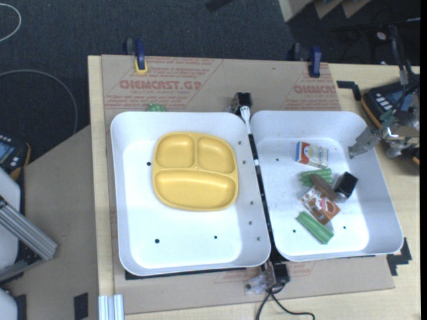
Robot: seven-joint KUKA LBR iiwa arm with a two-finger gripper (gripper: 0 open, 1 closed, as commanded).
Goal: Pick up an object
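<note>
Hovering at right bin's (373,179) far corner, jaws' (363,143) spread indiscernible | nothing lifted yet | small black block (345,184), green stick (314,226), printed packets just beside and below jaws | grasp remains

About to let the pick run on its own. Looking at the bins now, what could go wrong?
1. The items in the right bin lie bunched: the brown packet, green stick and black block touch or overlap, so a grab may catch two or slip.
2. The hand sits at the bin's rim; a descent there may strike the wall.
</note>
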